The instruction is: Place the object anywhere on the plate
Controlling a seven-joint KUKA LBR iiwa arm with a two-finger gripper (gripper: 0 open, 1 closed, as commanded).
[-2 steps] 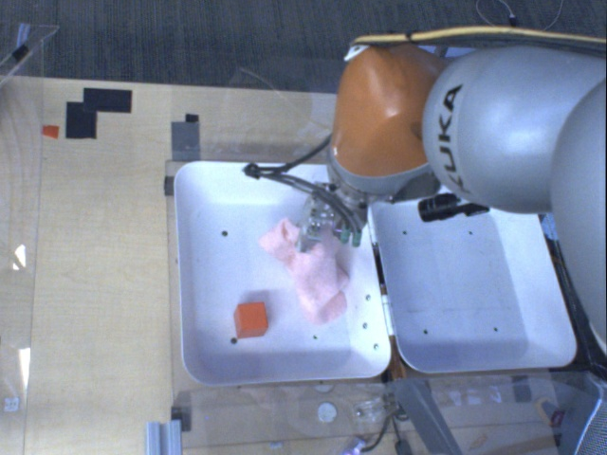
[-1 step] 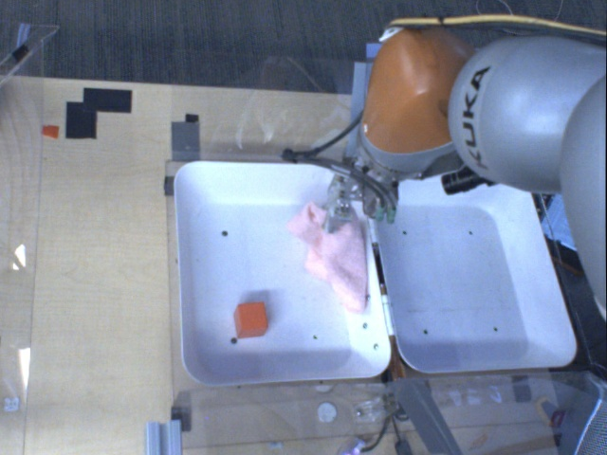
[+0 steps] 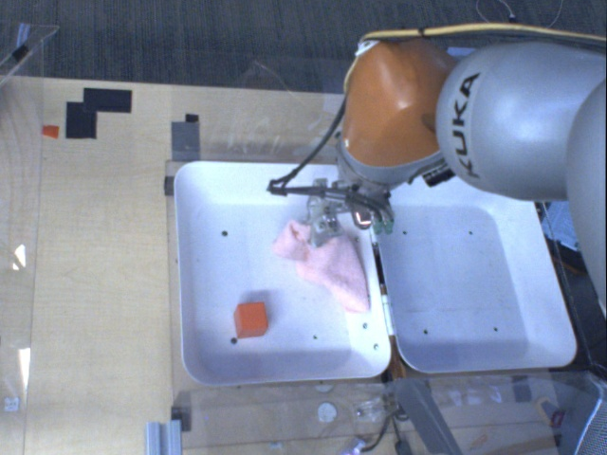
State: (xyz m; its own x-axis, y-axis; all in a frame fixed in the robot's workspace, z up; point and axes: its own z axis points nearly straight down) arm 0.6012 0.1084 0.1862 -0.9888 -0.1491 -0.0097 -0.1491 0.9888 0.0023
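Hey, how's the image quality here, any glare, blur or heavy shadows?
Camera view: lighting is even and soft; the orange cube and pink cloth cast only faint shadows in the left bin. Glare streaks the clear panel at the left edge. The tool looks slightly blurred; the cube is fairly sharp.

We see a crumpled pink cloth (image 3: 327, 263) lying in the left bin (image 3: 204, 282), near an orange block (image 3: 251, 319).
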